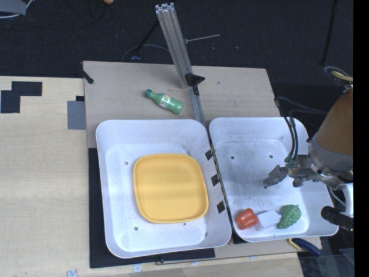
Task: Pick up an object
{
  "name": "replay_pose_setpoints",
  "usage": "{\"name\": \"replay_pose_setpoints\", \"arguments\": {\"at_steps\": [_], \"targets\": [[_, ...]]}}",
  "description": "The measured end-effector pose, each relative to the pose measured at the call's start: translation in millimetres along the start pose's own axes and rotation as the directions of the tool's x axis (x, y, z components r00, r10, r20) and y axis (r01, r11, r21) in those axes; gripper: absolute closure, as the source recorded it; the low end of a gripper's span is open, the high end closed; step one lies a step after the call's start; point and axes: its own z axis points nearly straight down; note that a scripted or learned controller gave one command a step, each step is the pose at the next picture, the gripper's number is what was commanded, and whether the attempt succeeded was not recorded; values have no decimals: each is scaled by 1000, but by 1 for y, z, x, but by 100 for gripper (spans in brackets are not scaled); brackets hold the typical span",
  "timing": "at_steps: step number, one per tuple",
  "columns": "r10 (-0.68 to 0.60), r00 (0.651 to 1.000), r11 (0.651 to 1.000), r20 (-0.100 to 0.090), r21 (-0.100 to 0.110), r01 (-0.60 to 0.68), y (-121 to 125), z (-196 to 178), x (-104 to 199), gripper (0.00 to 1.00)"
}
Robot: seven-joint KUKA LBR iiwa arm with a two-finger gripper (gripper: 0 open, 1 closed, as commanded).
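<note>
In the right bin, three small things lie along the front edge: a red pepper-like toy, a white block and a green knobbly toy. My gripper hangs over the right bin's middle-right, above and behind these three and apart from them. Nothing shows in its grasp. The grey arm with its orange band comes in from the right edge.
A large yellow square plate lies flat in the left bin. A green bottle lies on the bench behind the bins. A slanted aluminium post rises behind the divider between the bins.
</note>
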Motion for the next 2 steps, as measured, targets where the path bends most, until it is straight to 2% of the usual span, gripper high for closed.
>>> {"name": "replay_pose_setpoints", "arguments": {"at_steps": [1, 2], "targets": [[0, 1000, 1000, 0, 1, 0, 4, 62, 3, 0], [0, 1000, 1000, 1, -5, 0, 5, 81, 3, 0]]}}
